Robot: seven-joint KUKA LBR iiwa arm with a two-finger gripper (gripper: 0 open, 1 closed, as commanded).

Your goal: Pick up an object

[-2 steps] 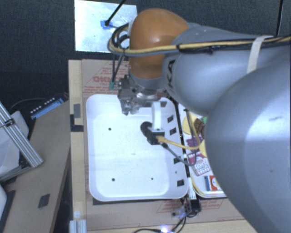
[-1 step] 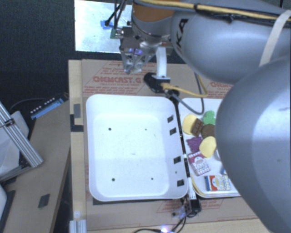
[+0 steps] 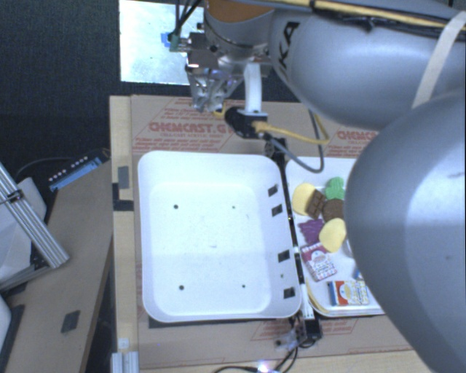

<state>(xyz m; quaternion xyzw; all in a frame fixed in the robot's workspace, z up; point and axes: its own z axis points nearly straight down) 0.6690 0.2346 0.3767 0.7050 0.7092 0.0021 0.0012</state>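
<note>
Brown printed cardboard [image 3: 182, 125] covers the surface beneath two white bins, with dark floor around it and a bright pale patch at the top of the view. Against that far edge of the cardboard hangs the gripper [image 3: 207, 98], a metallic cluster under the arm's orange band [image 3: 233, 10]; its fingers point down and are too blurred together to tell how far apart they stand, and nothing can be seen held between them. A black connector with a yellow cable [image 3: 291, 135] sits just beside the gripper, on the side toward the arm.

Below the gripper, nearer the camera, lies the left bin [image 3: 211, 299], a shallow white tray with a few small dark marks on its floor. Black clips line the wall it shares with the right bin [image 3: 342, 309], which lies toward the arm's side and well apart from the gripper. That bin holds the objects: a yellow piece [image 3: 303, 197], a green piece [image 3: 335, 188], a brown piece [image 3: 333, 210], a second yellow rounded piece [image 3: 333, 234], a purple item [image 3: 310, 230], a small red-and-white packet [image 3: 319, 264], and a flat card [image 3: 348, 293] printed in blue, red and yellow. The grey arm [image 3: 408, 218] hides much of this bin. An aluminium rail [image 3: 33, 226] lies on the far side of the left bin from the arm.
</note>
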